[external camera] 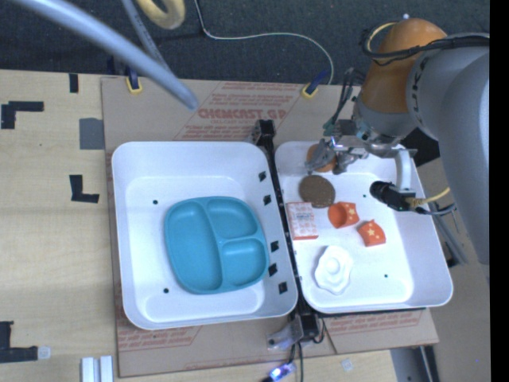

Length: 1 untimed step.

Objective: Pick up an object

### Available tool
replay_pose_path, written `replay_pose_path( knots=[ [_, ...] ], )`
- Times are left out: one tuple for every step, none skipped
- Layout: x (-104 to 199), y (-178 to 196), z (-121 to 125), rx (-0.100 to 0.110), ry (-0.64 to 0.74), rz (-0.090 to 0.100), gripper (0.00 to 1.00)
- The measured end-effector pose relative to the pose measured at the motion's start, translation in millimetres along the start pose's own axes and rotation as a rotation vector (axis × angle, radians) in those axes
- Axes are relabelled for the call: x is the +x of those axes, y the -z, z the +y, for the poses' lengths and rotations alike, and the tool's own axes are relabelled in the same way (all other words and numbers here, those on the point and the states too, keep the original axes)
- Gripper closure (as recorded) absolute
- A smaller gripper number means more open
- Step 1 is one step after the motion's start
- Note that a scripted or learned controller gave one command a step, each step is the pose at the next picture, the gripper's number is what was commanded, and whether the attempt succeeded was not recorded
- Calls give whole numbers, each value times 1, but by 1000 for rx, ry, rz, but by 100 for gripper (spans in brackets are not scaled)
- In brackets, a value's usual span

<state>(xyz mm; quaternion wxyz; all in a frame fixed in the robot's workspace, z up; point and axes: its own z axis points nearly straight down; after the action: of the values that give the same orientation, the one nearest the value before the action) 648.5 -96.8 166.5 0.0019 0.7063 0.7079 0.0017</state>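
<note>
Hovering at the far edge of the right white plastic bin [413,289], my gripper [330,156] is sitting just above the flat round brown disc [316,189], which is lying nearest, toward the camera. Whether I am holding anything, I cannot tell. Beyond the disc, the two red blocks [355,223], the printed white-and-red packet [302,220] and the white lumpy piece [332,269] are crowding close.

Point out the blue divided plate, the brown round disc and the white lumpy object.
blue divided plate [215,243], camera view, its middle ridge
brown round disc [316,189], camera view, centre of its top
white lumpy object [332,269], camera view, its middle
</note>
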Motion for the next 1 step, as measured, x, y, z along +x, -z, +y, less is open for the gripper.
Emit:
replay_pose_path(
  knots=[
    [-2, 44, 6, 1, 0, 0, 100]
  ],
)
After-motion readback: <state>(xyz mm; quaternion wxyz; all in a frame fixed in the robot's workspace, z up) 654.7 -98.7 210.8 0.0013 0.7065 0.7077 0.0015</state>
